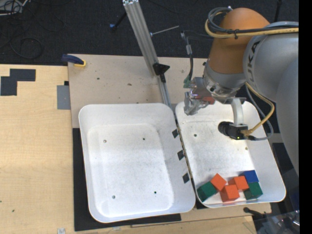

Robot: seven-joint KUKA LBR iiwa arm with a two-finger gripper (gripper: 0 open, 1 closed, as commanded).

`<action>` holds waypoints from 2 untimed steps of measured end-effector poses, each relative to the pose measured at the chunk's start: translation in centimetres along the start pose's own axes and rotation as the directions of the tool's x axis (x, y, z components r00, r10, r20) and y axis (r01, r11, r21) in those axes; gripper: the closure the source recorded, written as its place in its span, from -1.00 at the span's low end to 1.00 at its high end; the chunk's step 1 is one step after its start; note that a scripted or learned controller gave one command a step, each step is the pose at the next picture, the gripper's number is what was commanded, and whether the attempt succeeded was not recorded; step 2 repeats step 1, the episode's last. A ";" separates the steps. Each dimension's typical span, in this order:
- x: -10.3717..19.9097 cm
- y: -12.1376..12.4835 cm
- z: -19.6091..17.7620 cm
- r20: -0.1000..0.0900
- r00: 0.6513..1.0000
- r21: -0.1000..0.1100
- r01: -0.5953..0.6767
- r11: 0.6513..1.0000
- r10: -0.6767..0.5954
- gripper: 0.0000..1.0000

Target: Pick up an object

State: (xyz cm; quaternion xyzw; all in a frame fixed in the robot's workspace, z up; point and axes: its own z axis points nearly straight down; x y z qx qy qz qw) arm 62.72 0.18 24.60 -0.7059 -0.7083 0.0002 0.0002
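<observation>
Clearly the gripper (pixel 194 103) hung over the far end of the right bin (pixel 273 172), near its twelve o'clock rim; I could not tell how it was set; the blocks, orange (pixel 219 182), green (pixel 208 191) and blue (pixel 250 176), sat bunched at the bin's six o'clock end, well apart from it.
</observation>
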 end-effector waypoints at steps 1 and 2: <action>5.4 2.0 1.1 -0.001 1.000 0.002 0.001 1.000 -0.001 1.00; 5.4 2.0 1.1 -0.001 1.000 0.002 0.001 1.000 -0.001 1.00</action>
